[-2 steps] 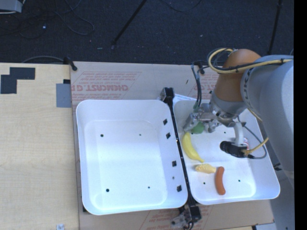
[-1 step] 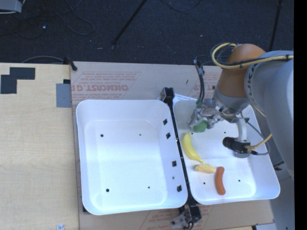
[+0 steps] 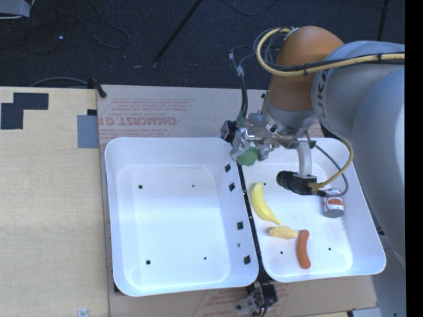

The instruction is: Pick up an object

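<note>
My gripper (image 3: 251, 149) hangs over the back end of the divider between the two bins, below the orange wrist band. A small green object (image 3: 247, 156) sits between its fingertips, lifted off the bin floor, and the fingers are shut on it. In the right bin (image 3: 360, 259) lie a yellow banana (image 3: 263, 203), a small yellow piece (image 3: 283, 232), an orange-red sausage (image 3: 303, 248) and a small can with a red label (image 3: 334, 205).
The left bin (image 3: 119, 177) sits beside the right one, with a black-clipped divider (image 3: 239, 224) between them. A black connector on a cable (image 3: 295, 181) hangs from the arm over the right bin. The large grey arm body covers the right side.
</note>
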### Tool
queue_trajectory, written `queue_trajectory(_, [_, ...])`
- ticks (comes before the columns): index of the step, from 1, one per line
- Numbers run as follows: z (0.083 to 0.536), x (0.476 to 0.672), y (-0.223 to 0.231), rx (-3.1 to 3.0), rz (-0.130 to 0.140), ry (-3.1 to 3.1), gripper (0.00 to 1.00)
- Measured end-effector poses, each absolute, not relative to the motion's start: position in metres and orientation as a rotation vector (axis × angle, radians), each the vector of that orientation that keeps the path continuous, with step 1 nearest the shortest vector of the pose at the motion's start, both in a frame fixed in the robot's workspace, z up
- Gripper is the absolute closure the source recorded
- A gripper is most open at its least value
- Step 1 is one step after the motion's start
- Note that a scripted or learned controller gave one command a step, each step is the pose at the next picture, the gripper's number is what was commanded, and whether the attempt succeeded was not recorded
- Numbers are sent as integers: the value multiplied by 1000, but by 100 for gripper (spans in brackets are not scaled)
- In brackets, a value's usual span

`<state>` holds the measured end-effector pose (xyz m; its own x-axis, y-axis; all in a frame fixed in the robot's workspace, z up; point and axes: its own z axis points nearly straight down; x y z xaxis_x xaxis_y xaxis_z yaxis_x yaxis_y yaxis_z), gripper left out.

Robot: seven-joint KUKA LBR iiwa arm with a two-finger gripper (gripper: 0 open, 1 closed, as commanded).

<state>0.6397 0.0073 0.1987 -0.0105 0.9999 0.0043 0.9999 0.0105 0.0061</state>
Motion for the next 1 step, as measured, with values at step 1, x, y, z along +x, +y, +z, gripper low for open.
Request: queue_trajectory(1, [251,624,69,2215,6,2229,100])
